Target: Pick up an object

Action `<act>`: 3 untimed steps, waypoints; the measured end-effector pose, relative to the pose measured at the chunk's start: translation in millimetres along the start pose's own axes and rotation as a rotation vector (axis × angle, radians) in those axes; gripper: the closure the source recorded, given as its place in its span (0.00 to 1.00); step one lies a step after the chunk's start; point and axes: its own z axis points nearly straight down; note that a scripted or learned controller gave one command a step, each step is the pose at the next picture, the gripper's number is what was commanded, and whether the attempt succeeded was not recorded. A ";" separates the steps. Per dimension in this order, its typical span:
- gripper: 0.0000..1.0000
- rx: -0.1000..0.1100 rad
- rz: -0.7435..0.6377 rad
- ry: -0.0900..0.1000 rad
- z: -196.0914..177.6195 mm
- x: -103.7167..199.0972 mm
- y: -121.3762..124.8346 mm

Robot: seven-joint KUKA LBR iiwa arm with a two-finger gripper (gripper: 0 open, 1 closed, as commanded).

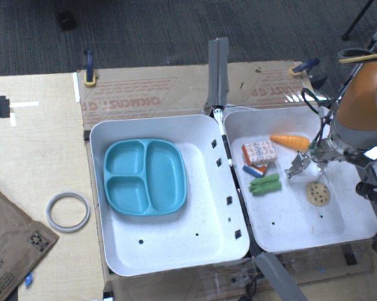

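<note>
The right bin (292, 232) holds an orange carrot (290, 141), a red-and-white snack box (259, 152), a small blue-and-red piece (255, 170), a green bean pod (265, 185) and a round cookie (318, 194). My gripper (297, 166) hangs low over the middle of this bin, just below the carrot, right of the green pod and above-left of the cookie. Its fingers stand slightly apart, open, with nothing between them.
The left bin (163, 246) bears a light blue divided plate (144, 176). A tape ring (68, 210) and a brown paper bag (10, 242) lie on the bench to the left. A grey divider post (219, 73) stands between the bins at the back.
</note>
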 end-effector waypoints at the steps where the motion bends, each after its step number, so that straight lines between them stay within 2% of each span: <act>1: 0.00 0.001 -0.116 0.008 0.9 -20.3 -60.6; 2: 1.00 -0.005 -0.111 -0.002 -11.0 -24.2 -59.4; 3: 0.00 -0.003 -0.113 0.002 -10.7 -22.2 -59.1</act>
